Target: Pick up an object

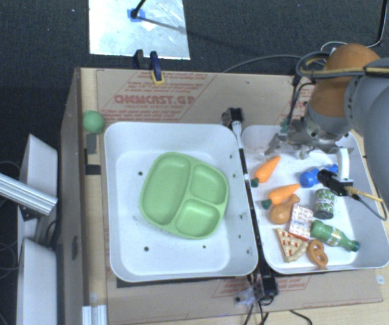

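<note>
My gripper (291, 145) hangs over the back of the right bin (377, 246), open, with nothing between its fingers. Just in front of it lies an orange carrot (267, 168). Further forward are a second carrot (283, 193), a blue piece (308, 177), a green can (324, 203), a green bottle (333, 235), an orange-brown drumstick (281, 212), a red and white carton (300, 221), a pizza slice (290, 244) and a pretzel (316, 252).
The left bin (123, 249) holds a green divided plate (184, 194). A green ball (93, 121) sits on the bench beside that bin's back left corner. The bins' shared wall (246, 188) runs close to the carrots.
</note>
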Controlling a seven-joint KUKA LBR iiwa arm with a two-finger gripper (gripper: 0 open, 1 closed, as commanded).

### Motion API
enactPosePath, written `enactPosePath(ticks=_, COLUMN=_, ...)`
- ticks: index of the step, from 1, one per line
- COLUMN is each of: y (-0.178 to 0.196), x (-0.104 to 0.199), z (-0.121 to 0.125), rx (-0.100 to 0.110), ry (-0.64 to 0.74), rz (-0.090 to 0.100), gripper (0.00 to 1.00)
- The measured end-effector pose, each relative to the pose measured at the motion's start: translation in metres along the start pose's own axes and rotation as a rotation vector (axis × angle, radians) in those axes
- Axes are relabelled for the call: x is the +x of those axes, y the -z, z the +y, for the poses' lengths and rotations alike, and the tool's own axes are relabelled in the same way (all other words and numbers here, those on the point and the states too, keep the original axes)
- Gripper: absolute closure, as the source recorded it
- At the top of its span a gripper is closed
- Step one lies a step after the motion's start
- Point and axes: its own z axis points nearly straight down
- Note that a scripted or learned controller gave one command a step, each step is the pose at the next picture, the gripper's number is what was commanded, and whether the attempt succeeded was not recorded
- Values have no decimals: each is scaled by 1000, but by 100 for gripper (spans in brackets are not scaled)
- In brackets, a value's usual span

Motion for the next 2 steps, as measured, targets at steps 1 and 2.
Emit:
enactPosePath(ticks=1, y=11, x=0, z=1, rx=-3, ry=1, rz=-1, gripper=100)
enactPosePath(ticks=2, y=11, x=0, z=1, rx=-3, ry=1, rz=-1, gripper=0)
